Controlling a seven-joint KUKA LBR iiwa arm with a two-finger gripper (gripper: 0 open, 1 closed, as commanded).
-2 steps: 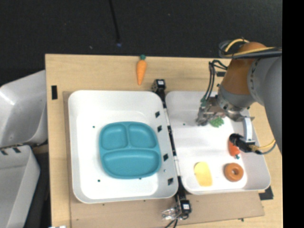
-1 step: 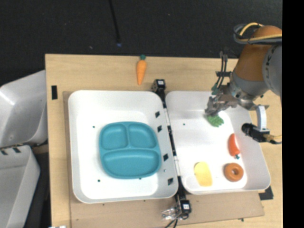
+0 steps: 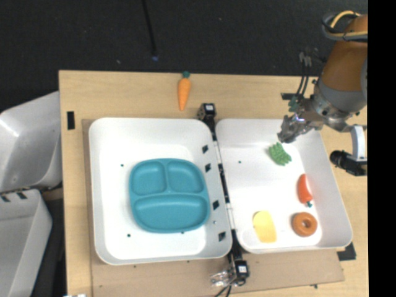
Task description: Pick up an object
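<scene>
In the right bin (image 3: 247, 141) lie a green leafy piece (image 3: 279, 154), a red piece (image 3: 304, 188) near the right wall, a brown ring like a doughnut (image 3: 304, 224) and a yellow block (image 3: 265, 226) near the front. My gripper (image 3: 288, 132) hangs at the bin's far right, just above and behind the green piece, with nothing seen between its fingers. The arm's orange band (image 3: 343, 67) rises behind it.
The left bin (image 3: 105, 147) holds a teal divided plate (image 3: 167, 194). A toy carrot (image 3: 184, 91) lies on the wooden bench behind the bins. A small black clip (image 3: 206, 111) sits at the bins' shared far corner. White equipment stands at the far left.
</scene>
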